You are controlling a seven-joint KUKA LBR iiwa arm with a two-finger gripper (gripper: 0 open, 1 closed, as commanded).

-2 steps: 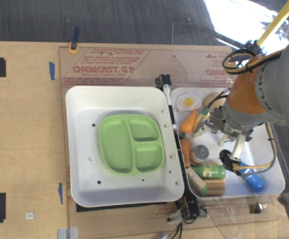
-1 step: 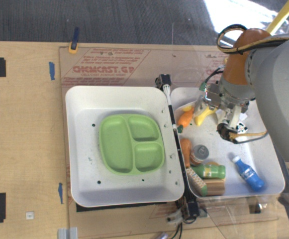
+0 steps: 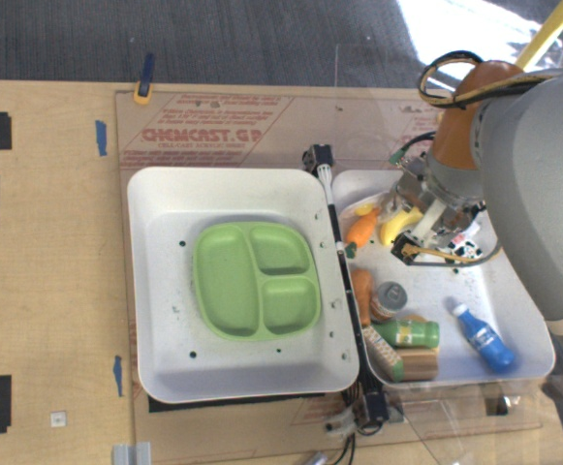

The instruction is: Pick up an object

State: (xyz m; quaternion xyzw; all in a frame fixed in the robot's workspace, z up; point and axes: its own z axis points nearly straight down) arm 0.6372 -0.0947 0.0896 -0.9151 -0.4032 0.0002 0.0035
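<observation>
The gripper (image 3: 417, 232) hangs low in the right bin (image 3: 523, 289), near its far left corner. We cannot tell from this view if it is open or closed, and we see nothing clearly held in it. Just beside it, toward the left wall of the bin, lie a yellow object (image 3: 395, 227) and an orange object (image 3: 362, 229), close to each other. We judge that the yellow one is the target of this try. For a good grasp, we think the gripper must come down centred over the yellow object and not over the orange neighbour, because a sideways push can press both against the wall. Nearer the front edge lie a small jar (image 3: 390, 298), a green bottle (image 3: 414, 334) and a blue bottle (image 3: 484, 343). In the middle of the left bin (image 3: 155, 260) lies a green divided plate (image 3: 257, 279)
</observation>
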